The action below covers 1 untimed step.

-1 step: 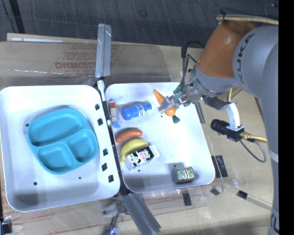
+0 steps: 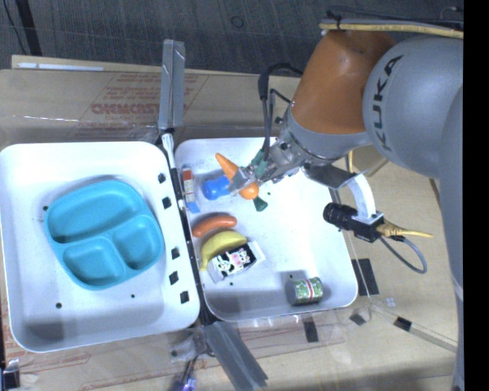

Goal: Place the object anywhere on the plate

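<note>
White bin [image 2: 326, 243]: arm [image 2: 367, 96] hides carrot's [image 2: 228, 167] surroundings.

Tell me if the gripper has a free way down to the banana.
Probably yes. The banana lies open from above in the right bin, though a sausage and patterned card crowd it. The gripper is over the carrot.

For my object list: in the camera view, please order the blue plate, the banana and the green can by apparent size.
1. blue plate, clearly largest
2. banana
3. green can, smallest, though not much smaller than the banana
</note>
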### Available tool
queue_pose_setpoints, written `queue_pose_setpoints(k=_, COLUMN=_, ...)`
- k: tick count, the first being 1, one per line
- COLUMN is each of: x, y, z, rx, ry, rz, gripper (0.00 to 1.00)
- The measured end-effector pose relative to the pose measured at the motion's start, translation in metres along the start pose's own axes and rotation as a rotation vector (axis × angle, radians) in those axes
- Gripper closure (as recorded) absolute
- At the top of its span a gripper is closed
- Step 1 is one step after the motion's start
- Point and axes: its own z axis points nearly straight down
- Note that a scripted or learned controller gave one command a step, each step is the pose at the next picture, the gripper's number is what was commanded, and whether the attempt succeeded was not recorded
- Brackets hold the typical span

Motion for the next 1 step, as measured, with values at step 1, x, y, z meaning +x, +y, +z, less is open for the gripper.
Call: queue_pose_setpoints(k=1, x=0.056, y=0.0031, z=0.0516, rx=0.003, ry=0.001, rz=-0.208, gripper=1.0)
